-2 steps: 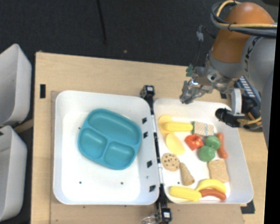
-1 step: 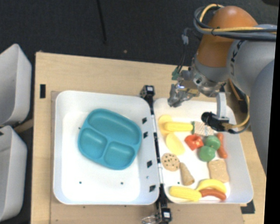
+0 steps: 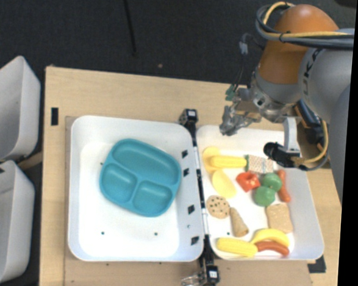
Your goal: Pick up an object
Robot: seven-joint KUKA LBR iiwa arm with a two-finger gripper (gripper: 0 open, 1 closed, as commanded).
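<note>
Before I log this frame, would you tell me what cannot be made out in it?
- Gripper, camera view: too small and blurred to tell its state or whether it holds anything.
- Right bin: its upper right corner is hidden by the arm.
- Small item beside the corn: too blurred to identify.
- Arm: cut off by the top edge.

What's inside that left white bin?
The left bin holds a blue divided plate, lying flat with nothing in its compartments. Whatever lies beneath the plate is covered.
</note>
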